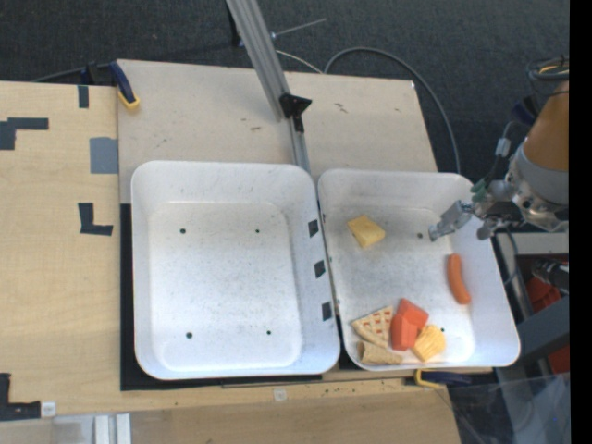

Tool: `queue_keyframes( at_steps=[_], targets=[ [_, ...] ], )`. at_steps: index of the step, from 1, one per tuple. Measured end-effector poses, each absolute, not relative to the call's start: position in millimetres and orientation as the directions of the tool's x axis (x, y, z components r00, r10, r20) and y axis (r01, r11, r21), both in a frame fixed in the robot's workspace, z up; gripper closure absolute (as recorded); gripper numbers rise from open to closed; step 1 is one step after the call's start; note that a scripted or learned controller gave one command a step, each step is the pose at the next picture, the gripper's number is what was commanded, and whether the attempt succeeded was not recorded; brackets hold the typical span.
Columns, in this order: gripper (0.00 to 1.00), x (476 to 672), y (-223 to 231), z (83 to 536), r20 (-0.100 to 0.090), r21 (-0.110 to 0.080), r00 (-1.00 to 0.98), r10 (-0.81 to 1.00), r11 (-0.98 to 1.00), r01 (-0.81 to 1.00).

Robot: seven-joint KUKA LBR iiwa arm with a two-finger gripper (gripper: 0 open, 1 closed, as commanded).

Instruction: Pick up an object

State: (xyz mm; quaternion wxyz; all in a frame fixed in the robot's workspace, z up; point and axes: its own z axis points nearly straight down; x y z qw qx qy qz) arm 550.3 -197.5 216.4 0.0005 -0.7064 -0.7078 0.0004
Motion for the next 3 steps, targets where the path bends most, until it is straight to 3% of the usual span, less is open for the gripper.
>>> queue_keyframes(
  at_steps=[1, 3],
  targets=[
    [0.00, 550.3, -198, 216, 0.000, -0.001, -0.002, 1.000, 0.002, 1.000],
    [0.00, 532.3, -200, 101, 0.002, -0.007, 0.000, 1.000, 0.000, 1.000]
  ],
)
